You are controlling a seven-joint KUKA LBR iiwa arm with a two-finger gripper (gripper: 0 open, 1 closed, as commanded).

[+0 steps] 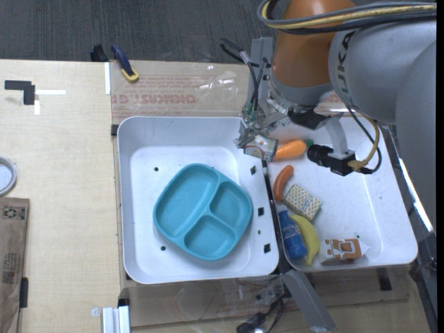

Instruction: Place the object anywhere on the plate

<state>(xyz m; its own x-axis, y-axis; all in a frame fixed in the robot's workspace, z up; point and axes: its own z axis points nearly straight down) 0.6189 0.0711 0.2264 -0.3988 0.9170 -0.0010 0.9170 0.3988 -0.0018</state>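
orange carrot [290, 150] is the closest thing to the gripper [255, 141] right now, lying just beside it toward the bench's right edge, at the back of the right bin [388, 207] near the wall shared with the left bin [132, 186]. its long axis runs roughly left-right across the bench, fat end toward the gripper, thin end pointing at the right edge. honestly can't say if it's the intended object, just my guess since the gripper hangs right over that dividing wall next to it. whether the gripper is spread or closed i cannot tell from this angle, too much cable and bracket clutter, and nothing is visibly pinched in it. the blue plate [202, 211] sits in the middle of the left bin, toward the front-left from the gripper, tilted diagonally, with its three compartments bare. so the move looks like a short shift right to get over the carrot, closing across its narrow width, then carrying it over the wall and forward to the plate.
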